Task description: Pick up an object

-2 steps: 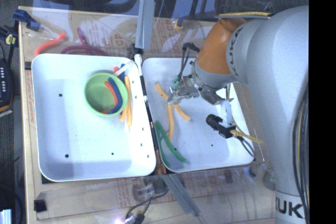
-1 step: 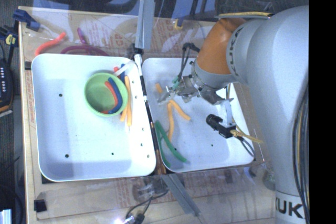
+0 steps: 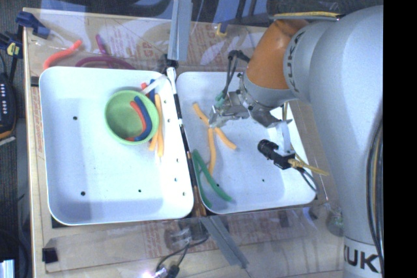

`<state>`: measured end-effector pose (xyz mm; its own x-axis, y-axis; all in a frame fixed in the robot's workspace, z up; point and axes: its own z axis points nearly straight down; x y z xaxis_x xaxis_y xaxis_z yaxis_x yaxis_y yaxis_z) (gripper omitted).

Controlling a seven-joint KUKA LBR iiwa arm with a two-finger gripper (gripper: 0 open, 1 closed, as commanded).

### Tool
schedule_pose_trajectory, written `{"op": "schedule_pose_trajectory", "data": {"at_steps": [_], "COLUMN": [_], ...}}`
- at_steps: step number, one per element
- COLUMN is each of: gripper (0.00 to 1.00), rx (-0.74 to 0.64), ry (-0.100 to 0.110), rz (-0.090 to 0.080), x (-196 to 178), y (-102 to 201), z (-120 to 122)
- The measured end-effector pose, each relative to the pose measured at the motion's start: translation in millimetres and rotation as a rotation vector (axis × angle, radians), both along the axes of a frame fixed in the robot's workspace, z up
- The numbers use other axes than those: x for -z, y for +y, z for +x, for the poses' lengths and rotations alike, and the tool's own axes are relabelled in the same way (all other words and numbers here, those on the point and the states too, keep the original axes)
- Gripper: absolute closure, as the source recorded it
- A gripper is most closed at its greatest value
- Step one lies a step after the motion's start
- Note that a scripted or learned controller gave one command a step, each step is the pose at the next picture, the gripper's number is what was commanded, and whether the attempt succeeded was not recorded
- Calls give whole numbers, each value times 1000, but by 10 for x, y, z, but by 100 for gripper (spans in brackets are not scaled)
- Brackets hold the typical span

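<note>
The orange piece (image 3: 214, 140) lay in the right bin (image 3: 260, 191), left of its middle. It was thin and bright, with slim limbs splayed from one joint: one ran down the bin, a shorter one bent off to the right, and another reached up-left. The gripper (image 3: 225, 112) hung right over its upper end, and I could not tell whether it was spread or closed. A green-handled tool (image 3: 208, 182) lay just below in the same bin, while the left bin (image 3: 78, 195) held a green bowl (image 3: 122, 119) with orange sticks (image 3: 157, 133) beside it.
</note>
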<state>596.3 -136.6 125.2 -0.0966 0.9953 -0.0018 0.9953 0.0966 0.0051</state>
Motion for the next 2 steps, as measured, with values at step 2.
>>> {"op": "schedule_pose_trajectory", "data": {"at_steps": [2], "gripper": [0], "rx": [-10], "ry": [3], "rz": [-2], "x": [318], "y": [48], "z": [-131]}}
